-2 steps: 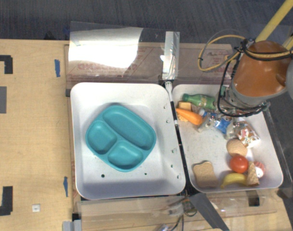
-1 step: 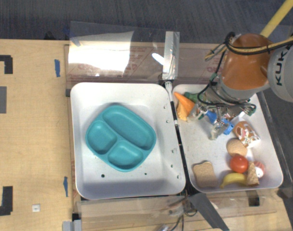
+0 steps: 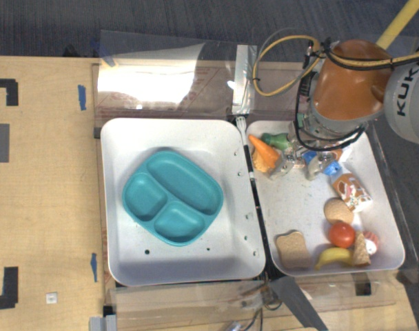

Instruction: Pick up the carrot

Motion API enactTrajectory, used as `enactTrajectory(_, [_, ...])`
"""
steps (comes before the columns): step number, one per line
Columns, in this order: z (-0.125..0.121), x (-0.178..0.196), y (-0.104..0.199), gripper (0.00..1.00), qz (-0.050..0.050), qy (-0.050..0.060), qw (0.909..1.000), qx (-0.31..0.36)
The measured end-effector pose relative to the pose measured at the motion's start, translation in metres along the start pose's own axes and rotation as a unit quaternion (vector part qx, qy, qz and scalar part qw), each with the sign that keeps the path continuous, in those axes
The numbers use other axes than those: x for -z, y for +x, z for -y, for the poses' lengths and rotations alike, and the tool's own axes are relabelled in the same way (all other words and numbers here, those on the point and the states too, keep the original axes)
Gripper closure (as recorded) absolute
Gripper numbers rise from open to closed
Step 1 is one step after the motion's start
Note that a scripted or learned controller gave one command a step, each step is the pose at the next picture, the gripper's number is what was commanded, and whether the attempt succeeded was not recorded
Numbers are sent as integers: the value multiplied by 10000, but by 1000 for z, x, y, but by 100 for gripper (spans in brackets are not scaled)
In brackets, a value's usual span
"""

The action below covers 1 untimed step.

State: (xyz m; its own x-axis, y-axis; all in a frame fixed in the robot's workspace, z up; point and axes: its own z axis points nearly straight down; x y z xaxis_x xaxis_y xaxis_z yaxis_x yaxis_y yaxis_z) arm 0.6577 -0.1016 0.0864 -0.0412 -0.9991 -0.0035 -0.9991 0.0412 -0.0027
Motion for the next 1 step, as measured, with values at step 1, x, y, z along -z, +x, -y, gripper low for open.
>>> enactTrajectory(1, [3,14,-1,100,15,48,10000,-20])
